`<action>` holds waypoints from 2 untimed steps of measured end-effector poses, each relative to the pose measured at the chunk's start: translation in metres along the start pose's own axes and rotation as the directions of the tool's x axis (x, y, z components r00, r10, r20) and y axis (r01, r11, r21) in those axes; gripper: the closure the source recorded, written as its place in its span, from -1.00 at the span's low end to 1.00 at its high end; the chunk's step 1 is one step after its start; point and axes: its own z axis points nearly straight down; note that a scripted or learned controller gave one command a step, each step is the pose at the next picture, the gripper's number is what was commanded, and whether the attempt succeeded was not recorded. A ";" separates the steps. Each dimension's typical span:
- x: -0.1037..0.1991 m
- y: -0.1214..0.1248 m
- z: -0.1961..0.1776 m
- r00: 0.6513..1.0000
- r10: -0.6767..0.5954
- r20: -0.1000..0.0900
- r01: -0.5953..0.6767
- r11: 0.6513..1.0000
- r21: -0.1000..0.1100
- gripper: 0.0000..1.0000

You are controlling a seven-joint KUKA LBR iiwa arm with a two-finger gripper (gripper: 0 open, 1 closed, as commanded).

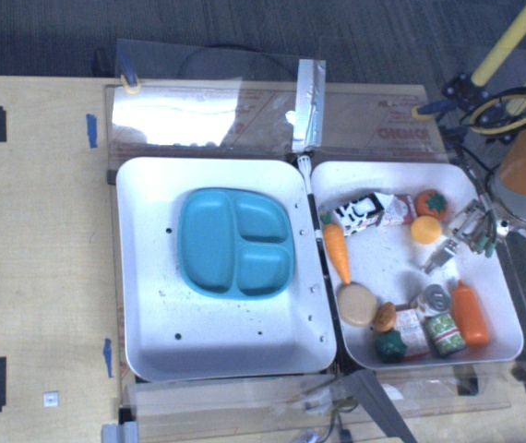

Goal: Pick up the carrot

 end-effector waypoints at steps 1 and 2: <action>0.039 -0.036 -0.037 0.999 -0.053 -0.007 0.053 0.999 0.004 -1.00; 0.079 -0.038 -0.097 0.999 -0.051 -0.002 0.051 0.999 0.002 -1.00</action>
